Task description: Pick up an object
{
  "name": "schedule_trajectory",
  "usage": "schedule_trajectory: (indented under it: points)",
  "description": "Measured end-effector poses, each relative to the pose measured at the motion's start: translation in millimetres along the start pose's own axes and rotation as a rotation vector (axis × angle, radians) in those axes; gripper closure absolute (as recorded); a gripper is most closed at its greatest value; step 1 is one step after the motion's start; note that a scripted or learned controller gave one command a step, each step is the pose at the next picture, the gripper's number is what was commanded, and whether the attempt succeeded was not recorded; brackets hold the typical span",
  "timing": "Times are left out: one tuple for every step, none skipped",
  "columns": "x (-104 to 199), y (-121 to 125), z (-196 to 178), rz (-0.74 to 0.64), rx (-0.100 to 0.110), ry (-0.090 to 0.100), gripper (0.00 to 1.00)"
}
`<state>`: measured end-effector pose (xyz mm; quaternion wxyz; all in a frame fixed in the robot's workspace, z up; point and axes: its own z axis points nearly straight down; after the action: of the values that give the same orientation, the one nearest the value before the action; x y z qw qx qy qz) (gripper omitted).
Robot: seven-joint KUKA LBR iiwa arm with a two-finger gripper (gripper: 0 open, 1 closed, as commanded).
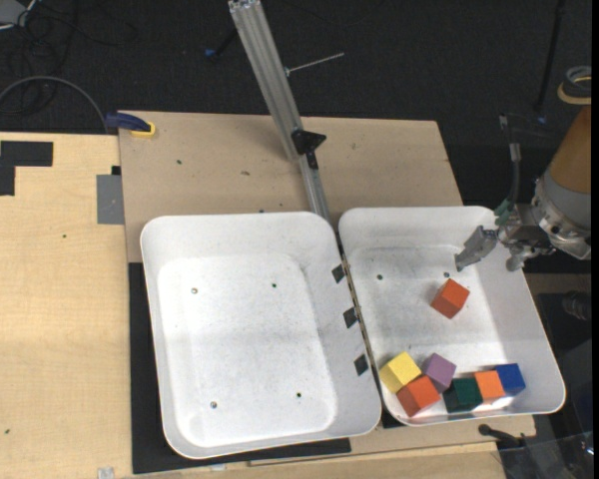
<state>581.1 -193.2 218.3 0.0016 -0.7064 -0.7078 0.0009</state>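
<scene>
A red-orange block (449, 297) lies alone near the middle of the right bin (399, 238). Along that bin's front edge sit several blocks: yellow (401, 369), purple (439, 369), red (417, 395), green (463, 394), orange (490, 383) and blue (511, 377). My gripper (496, 246) hangs over the bin's right rim, up and to the right of the lone red-orange block, apart from it. Its two grey fingers (473, 248) are spread, with nothing between them.
The left bin (180, 238) lies beside the right one, with black clips on the shared rim. A slanted aluminium bar (280, 98) rises behind the bins. The wooden bench (40, 297) extends to the left.
</scene>
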Motion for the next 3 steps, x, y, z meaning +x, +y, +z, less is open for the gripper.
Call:
schedule_trajectory:
  points:
    - [0.0,0.0,0.0,0.0,0.0,0.0,0.0]
    - [0.0,0.0,0.0,0.0,0.0,0.0,0.0]
    - [0.0,0.0,0.0,0.0,0.0,0.0,0.0]
